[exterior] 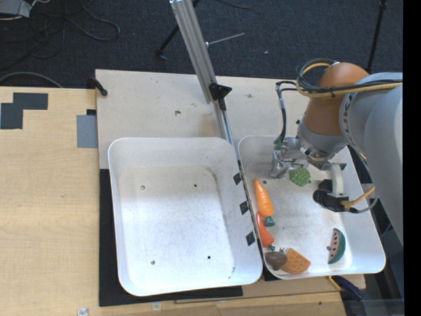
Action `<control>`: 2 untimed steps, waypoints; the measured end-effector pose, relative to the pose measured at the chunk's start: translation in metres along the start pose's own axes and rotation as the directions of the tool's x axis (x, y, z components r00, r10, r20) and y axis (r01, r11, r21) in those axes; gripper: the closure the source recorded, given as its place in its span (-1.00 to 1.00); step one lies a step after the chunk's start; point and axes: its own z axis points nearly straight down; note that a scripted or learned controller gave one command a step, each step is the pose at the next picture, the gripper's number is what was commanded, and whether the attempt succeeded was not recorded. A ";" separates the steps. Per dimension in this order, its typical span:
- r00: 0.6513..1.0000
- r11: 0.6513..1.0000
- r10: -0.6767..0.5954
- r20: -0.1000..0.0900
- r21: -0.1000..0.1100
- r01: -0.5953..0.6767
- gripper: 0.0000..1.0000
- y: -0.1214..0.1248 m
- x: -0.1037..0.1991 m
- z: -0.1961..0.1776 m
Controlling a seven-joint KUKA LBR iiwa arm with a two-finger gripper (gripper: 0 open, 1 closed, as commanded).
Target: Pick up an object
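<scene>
Two white bins side by side on a bench, left bin [171, 216] bare but for dark specks, right bin [358, 259] holding toy food. Grey arm [375, 120] with orange band reaching in from the right, wrist bent down over the right bin's far end. Gripper [284, 163] low over the far left part of that bin, just beside a green knobbly piece [300, 176] to its right; whether touching it cannot be told. Cannot tell whether gripper open or closed, nor whether anything gripped. Along the bin's left wall, a carrot [263, 199] lying lengthwise, a red-orange piece [265, 232] just below it. In the near left corner, a brown lump [276, 260] touching an orange waffle-like piece [296, 262]. Near the right wall, a watermelon slice [336, 245], well apart from the rest. Slanting metal rail [197, 51] rising from between the bins
</scene>
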 end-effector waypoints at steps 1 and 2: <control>1.000 1.000 0.001 0.002 -0.009 -0.001 1.00 -0.001 -0.002 -0.064; 1.000 1.000 -0.005 0.002 -0.008 0.005 1.00 -0.001 -0.004 -0.117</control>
